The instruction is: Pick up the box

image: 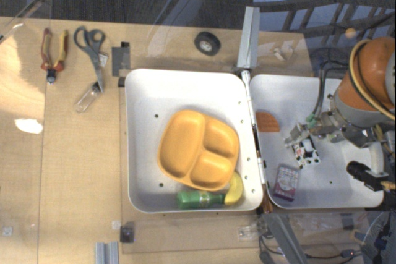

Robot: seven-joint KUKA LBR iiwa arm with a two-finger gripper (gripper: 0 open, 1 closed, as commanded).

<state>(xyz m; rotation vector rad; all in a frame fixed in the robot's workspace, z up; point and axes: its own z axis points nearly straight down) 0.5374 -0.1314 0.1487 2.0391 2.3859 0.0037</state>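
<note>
Task thing: the box [286,182], small and purplish, is seen lying flat in the right bin [346,86], close to that bin's front edge and near its left front corner.
Arm: the gripper [305,144] is held low over the middle of the right bin, reached in from the bin's right side.
Claw state: cannot be told; the tip is too small and cluttered to be read.
Relation: the box is seen apart from the gripper, just toward the front edge from it.
Other things: an orange tray [199,149] is set in the left bin [185,80], with a green bottle [199,198] along its front edge.
Progress: the box is judged not yet lifted; reaching, closing and raising are all left.
</note>
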